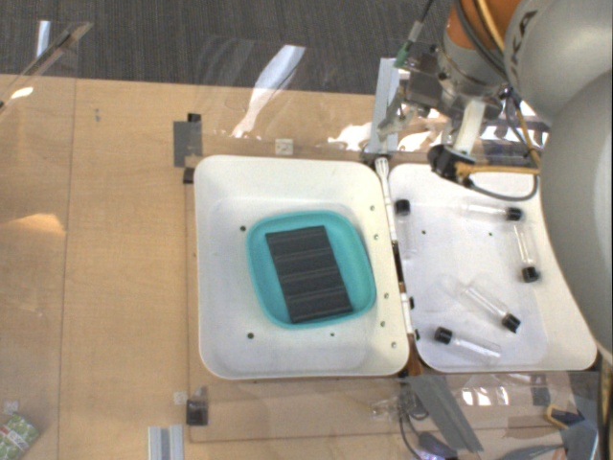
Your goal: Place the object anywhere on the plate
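Currently the dark ridged block (307,274) is seen lying flat on the teal plate (261,281), its long side tilted slightly from the plate's edges. The plate is set near the middle of the left bin (220,343). The block is touched by nothing.

The gripper (383,127) is held above the far edge of the bench, just over the seam where the two bins meet and well apart from the block. Nothing is seen clamped in it; whether it is apart or together cannot be told, as it is viewed edge-on and is partly lost in glare.

The right bin (565,353) is strewn with clear tubes (488,307) with black caps, and its right side is covered by the grey arm (575,113).
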`<state>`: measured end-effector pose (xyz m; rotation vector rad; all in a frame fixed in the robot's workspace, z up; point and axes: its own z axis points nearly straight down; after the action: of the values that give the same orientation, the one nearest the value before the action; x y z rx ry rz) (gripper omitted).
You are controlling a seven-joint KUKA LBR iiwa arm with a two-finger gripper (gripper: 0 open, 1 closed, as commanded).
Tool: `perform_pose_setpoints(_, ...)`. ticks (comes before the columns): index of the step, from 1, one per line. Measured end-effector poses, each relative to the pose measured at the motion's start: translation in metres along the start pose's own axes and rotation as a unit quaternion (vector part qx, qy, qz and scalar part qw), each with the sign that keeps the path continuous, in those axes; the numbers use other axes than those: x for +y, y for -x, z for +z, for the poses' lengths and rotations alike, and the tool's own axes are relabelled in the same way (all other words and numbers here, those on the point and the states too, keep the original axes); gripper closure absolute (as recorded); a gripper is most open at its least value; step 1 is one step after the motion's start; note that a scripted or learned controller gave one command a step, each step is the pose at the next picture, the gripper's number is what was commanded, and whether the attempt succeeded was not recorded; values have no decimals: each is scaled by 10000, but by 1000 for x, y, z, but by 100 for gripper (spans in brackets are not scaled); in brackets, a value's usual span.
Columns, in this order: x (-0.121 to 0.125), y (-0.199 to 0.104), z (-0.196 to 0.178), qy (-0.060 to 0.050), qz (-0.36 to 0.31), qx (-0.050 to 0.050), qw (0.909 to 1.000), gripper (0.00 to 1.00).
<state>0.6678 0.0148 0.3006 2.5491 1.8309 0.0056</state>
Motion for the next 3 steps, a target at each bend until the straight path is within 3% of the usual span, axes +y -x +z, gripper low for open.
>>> perform_pose_setpoints(1,-1,-4,-10,-1,-51,-4,10000,100)
perform_pose_setpoints(2,-15,-26,117,-26,-557,-3,9984,100)
perform_pose_setpoints(3,-75,-57,115,-8,-1053,9,9944,100)
